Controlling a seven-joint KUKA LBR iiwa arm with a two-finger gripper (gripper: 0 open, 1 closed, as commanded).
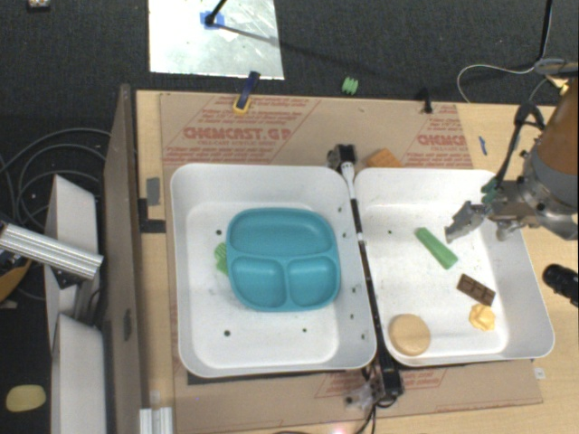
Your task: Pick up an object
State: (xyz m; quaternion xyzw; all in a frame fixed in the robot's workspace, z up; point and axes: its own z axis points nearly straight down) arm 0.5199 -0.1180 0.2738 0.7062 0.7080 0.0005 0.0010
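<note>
in the camera view two white bins sit side by side on the bench. the left bin (194,269) holds one blue divided plate (282,258), which covers most of a green item (220,258) at its left edge, so that item is hard to identify. the right bin (529,319) holds four things: one green stick (436,248), one brown block (476,289), one small yellow piece (482,316) and one tan round disc (410,334). the gripper (460,223) hangs over the right bin, just beside the green stick's upper right, nothing between its fingers; whether they are apart or together is too blurred to tell. the arm is cut off at the right.
</note>
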